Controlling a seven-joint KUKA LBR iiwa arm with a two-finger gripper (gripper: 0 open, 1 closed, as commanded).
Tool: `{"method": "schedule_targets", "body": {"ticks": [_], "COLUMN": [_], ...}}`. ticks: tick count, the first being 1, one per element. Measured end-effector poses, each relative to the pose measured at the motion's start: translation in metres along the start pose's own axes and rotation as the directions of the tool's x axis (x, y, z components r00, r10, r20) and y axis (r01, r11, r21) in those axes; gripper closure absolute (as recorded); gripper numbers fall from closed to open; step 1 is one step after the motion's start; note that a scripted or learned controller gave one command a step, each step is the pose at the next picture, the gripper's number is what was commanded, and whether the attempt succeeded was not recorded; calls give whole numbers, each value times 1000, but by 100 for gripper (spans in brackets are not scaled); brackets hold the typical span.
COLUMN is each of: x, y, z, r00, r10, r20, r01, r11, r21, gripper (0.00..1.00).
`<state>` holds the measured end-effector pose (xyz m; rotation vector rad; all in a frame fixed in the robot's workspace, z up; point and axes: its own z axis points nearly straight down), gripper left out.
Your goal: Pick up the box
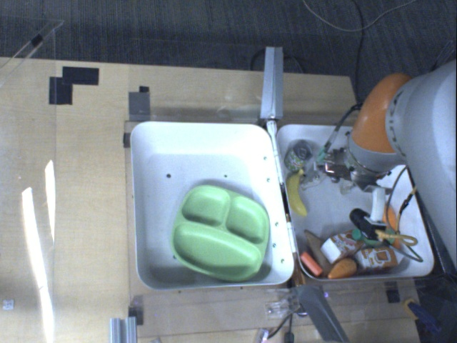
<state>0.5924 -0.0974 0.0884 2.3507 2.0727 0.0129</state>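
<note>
Where the grey arm (421,120) reaches in from the right, its pincer (325,168) hangs over the upper part of the right bin (325,213), close beside the banana (295,194). Whether that pincer is spread or pressed together, I cannot tell from here; nothing visibly sits in it. The box (375,257) lies well apart, in the clutter at the bin's near edge. A green divided tray (221,231) fills the left bin (153,191).

Green tray (221,232), banana (296,196)
</note>
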Motion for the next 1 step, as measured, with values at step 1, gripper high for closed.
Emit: {"method": "schedule_targets", "body": {"ticks": [1], "x": [-55], "y": [-87], "z": [-2], "r00": [997], "r10": [-73], "r20": [3], "r01": [73], "r11": [997], "r21": [0], "gripper": [0]}}
